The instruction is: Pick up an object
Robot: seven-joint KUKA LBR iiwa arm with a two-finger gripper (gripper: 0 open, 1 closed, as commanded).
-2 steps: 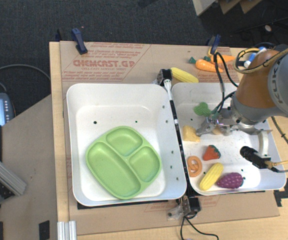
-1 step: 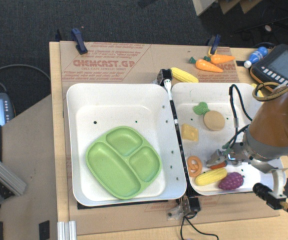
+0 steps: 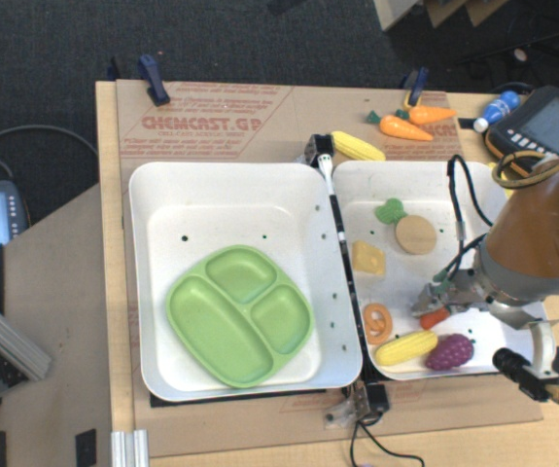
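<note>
A: Which step is it now, in your opinion?

B: I judge it is the reach, just before the grasp; the pincer [image 3: 433, 305] is low in the right bin [image 3: 473, 188], and a small red piece [image 3: 435, 318] lies just below it, touching or nearly touching the tip; it is too small for me to name.

A: Does the pincer hold that piece already?

B: I cannot tell; the tip is dark and partly hidden under the wrist, so wide or narrow is not clear to me; I see nothing surely between it.

A: What other things are near?

B: The corn [image 3: 406, 347] and the grapes [image 3: 451, 351] are below the pincer, near; the pretzel [image 3: 377, 321] is to its left; the cheese [image 3: 367, 258] and the cookie [image 3: 416, 234] are above it; the broccoli [image 3: 390, 210] is further up.

A: What does the next move need?

B: I think a small descent centred on the red piece, then closing and a straight lift; the corn is close and could be pushed.

A: And the arm?

B: The arm [image 3: 537, 236] comes from the right, bent down over the bin, with the wrist turned to the left.
</note>
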